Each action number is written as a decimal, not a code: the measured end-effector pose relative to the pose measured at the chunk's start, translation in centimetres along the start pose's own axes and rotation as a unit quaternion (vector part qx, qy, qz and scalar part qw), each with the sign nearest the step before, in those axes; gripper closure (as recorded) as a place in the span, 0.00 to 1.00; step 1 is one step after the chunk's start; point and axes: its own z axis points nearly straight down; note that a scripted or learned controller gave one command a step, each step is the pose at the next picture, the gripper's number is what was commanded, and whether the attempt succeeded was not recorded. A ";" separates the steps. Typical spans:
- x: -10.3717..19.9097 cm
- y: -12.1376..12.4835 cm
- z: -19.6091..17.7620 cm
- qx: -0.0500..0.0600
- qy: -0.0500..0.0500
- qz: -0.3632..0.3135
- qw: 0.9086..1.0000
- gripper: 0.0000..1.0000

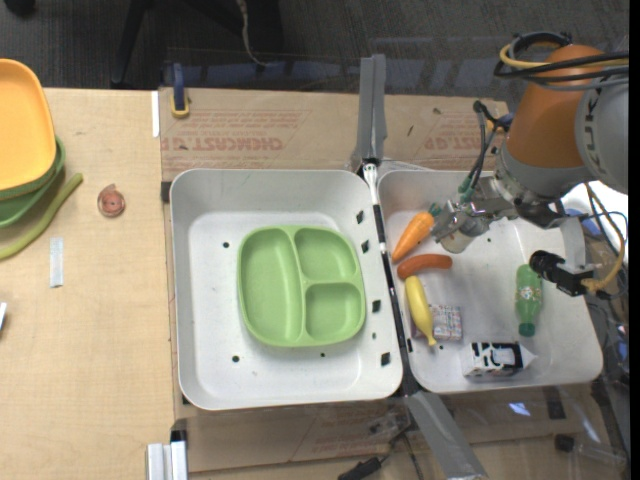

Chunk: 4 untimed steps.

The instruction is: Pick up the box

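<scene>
One box (495, 359) lies beyond banana (419, 311), sausage (424, 264); finger state unclear.

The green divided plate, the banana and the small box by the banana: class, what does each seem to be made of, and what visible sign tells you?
Green divided plate: likely moulded plastic, matt; even colour, soft rounded compartment rims.
Banana: probably a plastic toy; uniform yellow, smooth skin, though real fruit can't be excluded.
Small box: apparently printed cardboard; flat faces, pale speckled print, too small to be sure.
</scene>
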 end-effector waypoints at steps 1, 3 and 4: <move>4.0 -0.7 -3.1 0.000 0.000 0.167 0.986 1.00; -1.0 -1.0 -8.5 -0.001 -0.001 0.061 0.998 1.00; 2.3 -3.7 -4.3 0.000 0.000 0.008 1.000 1.00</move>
